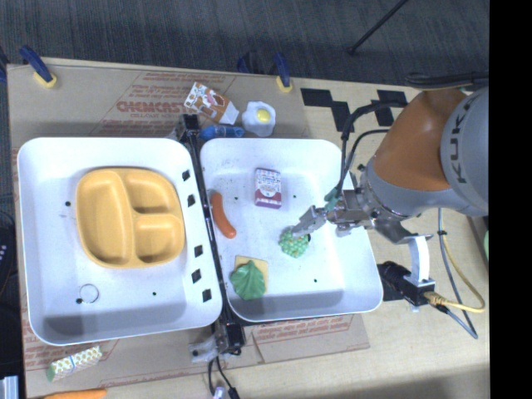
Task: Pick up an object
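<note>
Fingers (301, 227): we cannot tell how far apart they stand, nor whether they grip anything.
Green lump (293, 243): just below them, in the right bin (357, 285).
Nearby: we see a sausage (221, 214) and a red packet (268, 187).

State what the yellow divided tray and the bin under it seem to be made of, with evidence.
Yellow divided tray: probably moulded plastic, matte; rounded compartment edges and even colour suggest it. Left bin: likely plastic, smooth white with a soft sheen and rounded corners.

End effector (301, 227) partly hides green object (293, 244).
</note>
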You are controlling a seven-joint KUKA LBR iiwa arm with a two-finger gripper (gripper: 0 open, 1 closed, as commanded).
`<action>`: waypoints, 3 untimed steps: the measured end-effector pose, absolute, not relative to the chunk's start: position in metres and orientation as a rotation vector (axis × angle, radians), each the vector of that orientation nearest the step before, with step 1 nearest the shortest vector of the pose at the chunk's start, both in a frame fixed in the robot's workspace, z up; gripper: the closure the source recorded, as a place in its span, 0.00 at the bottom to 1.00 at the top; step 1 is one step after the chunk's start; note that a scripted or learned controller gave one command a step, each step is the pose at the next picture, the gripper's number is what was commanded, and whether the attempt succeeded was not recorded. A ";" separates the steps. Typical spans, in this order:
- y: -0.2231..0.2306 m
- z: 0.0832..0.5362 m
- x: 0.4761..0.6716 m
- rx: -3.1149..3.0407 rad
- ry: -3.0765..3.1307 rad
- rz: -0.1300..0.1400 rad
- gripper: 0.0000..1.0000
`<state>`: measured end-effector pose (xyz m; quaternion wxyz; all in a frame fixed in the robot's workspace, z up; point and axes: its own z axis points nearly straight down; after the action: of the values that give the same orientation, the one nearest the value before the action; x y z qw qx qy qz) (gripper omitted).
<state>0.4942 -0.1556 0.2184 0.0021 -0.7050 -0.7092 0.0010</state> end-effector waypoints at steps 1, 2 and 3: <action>-0.094 0.094 0.560 -2.209 -2.229 0.005 0.00; -0.155 0.091 0.523 -2.096 -2.331 0.003 0.00; -0.172 0.092 0.601 -1.870 -2.523 0.001 0.00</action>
<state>0.6007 -0.1719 0.0921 0.0005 -0.5956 -0.8033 0.0003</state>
